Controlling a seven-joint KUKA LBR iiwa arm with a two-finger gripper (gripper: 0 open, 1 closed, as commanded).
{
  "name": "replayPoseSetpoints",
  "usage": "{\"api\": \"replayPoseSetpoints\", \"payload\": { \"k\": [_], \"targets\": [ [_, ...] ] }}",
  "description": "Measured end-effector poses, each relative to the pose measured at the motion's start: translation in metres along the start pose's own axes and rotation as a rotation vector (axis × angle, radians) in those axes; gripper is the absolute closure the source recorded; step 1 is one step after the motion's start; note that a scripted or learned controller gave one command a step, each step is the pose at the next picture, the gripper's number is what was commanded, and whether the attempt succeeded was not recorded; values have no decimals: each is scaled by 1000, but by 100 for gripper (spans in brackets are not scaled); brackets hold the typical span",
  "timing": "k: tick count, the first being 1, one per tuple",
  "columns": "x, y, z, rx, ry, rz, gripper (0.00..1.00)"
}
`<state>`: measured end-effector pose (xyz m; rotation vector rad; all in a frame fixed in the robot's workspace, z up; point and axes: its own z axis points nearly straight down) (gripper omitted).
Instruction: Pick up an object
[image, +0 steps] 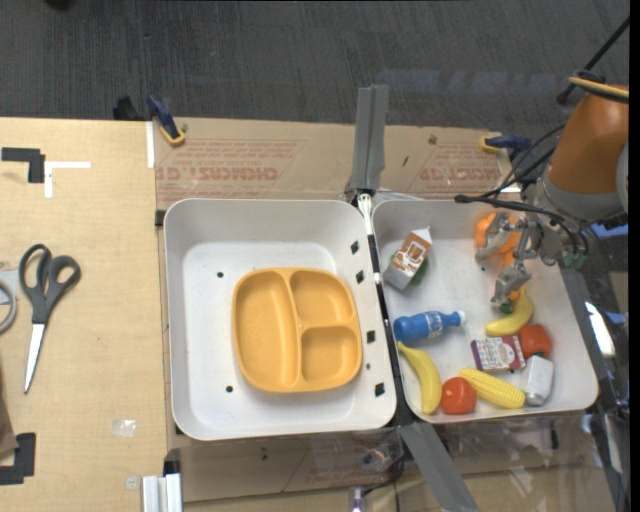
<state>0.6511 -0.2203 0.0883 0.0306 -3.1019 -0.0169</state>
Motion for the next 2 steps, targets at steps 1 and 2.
{"api": "replayPoseSetpoints", "payload": {
  "k": [1,2],
  "targets": [
    [-6,0,-13,6,-31,0,100],
    [42,-1,-3,4,-45,375,100]
  ]
}}
